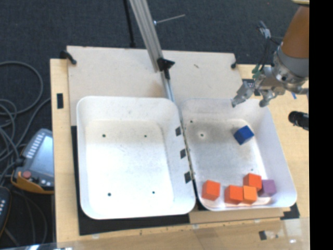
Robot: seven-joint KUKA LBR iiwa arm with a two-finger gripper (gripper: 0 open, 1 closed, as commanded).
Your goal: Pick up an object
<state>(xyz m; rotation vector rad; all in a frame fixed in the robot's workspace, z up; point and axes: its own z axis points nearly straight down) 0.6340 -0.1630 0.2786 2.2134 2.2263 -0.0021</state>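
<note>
My gripper (pixel 252 99) hangs over the far right corner of the right bin (pixel 218 139), open, with nothing between its two grey fingers. A blue cube (pixel 243 134) lies in that bin, a little below and left of the fingertips. Along the bin's near edge sit an orange cube (pixel 210 189), two more orange cubes (pixel 234 194) (pixel 253 180) and a purple cube (pixel 268 187), bunched toward the right corner.
The left bin (pixel 130 155) adjoins the right one, joined by black clips along the shared edge. A slanted aluminium post (pixel 148 30) rises from the bench behind the bins. Cables and a pendant (pixel 36 160) lie off the bench at left.
</note>
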